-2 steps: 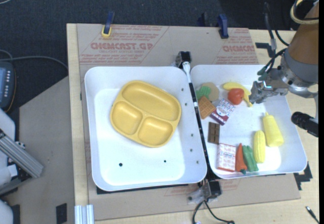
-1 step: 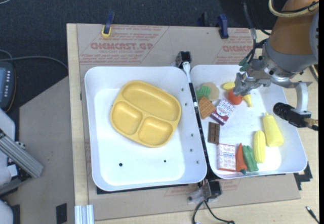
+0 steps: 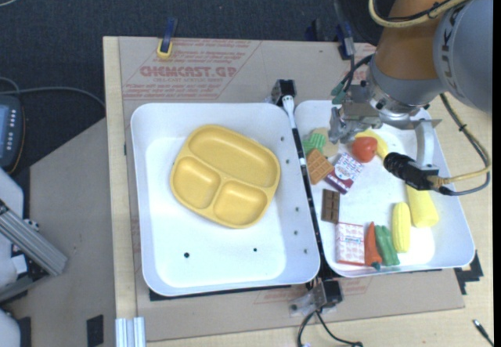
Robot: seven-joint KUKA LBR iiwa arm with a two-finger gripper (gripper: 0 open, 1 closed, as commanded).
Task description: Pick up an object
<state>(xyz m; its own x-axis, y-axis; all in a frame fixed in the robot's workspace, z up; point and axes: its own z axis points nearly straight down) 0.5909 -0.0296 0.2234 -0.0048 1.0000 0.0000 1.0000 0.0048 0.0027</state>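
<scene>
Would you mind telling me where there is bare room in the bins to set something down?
Left bin: bare floor around the yellow plate, widest along its near edge. Right bin: crowded with toy food under the gripper; a small bare patch sits beside the corn.

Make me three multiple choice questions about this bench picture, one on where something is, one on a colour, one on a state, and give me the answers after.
1. Where does the divided plate lie?
A. In the left bin
B. In the right bin
C. On the cardboard outside both bins

2. What colour is the divided plate?
A. Red
B. Yellow
C. Blue

3. How does the divided plate sit?
A. Upside down
B. Standing on its edge
C. Right way up, compartments facing the camera

Answers:
1. A, the plate rests on the floor of the left bin, while the toy food lies in the right one.
2. B, its whole surface is yellow.
3. C, its three hollow compartments are open to view from above.
</scene>
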